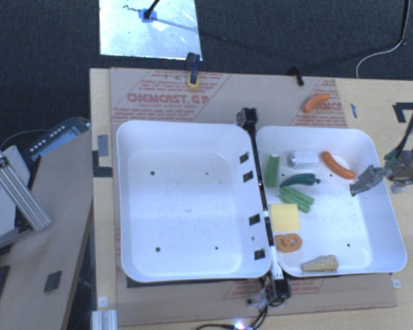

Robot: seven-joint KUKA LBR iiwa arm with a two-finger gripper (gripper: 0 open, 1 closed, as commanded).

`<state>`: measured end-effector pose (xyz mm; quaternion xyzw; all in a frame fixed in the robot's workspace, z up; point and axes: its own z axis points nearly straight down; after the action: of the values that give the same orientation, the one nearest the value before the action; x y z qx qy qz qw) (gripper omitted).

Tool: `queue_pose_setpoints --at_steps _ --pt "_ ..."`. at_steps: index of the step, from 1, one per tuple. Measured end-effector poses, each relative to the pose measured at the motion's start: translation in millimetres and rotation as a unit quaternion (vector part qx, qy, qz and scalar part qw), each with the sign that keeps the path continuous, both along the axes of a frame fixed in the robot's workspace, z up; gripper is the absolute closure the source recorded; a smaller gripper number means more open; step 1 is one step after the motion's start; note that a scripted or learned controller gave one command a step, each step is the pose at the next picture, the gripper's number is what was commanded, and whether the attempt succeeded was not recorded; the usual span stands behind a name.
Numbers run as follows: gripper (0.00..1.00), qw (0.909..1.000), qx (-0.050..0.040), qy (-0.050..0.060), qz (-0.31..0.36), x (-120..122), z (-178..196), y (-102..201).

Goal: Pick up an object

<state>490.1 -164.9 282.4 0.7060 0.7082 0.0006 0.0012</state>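
Camera view: claw (pixel 367 179) over right bin (pixel 384 215), near orange sausage (pixel 337 165).

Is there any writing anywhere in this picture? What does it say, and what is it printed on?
"CHEMCAST GP" in red letters, on the brown protective sheet under the two white bins, above the left bin.
More red print of the same kind on that sheet above the right bin: too blurred and partly covered to read.
Small marks on the grey device at the left: too small to read.
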Motion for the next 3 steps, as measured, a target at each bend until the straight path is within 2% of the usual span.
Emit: queue_pose_setpoints --at_steps 1,2,3 --pt "1.00 1.0000 -0.0004 -0.002 0.002 1 11 0" --pt "1.00 1.0000 0.0006 0.004 -0.003 -5 -80 -44" --pt "1.00 1.0000 0.0008 0.002 -0.001 -4 -107 -41"
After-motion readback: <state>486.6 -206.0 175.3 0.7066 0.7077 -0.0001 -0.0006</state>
